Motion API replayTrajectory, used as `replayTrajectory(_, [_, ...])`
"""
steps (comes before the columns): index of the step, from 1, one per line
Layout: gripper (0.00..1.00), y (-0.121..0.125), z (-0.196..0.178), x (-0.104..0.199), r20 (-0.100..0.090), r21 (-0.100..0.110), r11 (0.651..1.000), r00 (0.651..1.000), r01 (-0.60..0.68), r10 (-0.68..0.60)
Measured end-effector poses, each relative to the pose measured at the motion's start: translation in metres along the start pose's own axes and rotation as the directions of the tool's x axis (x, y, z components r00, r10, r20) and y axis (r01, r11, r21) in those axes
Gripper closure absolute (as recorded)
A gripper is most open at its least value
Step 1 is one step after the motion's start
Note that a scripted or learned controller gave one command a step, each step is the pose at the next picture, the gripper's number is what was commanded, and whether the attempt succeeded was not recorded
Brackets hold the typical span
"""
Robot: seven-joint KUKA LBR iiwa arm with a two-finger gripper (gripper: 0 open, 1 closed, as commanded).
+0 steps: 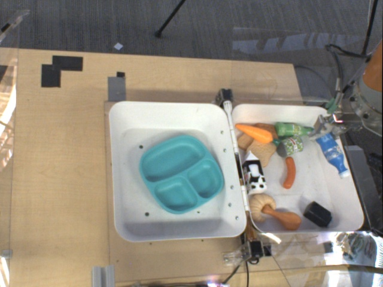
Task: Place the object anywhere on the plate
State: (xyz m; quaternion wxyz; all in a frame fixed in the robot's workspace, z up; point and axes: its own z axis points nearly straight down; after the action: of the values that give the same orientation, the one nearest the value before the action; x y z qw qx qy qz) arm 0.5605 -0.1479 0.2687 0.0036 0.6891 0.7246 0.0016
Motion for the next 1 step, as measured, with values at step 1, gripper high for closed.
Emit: replayTrajectory(1, [1.00, 0.0368, 0.0426, 0.0567, -0.005, 0.007, 1.000, 1.000, 0.006, -0.006])
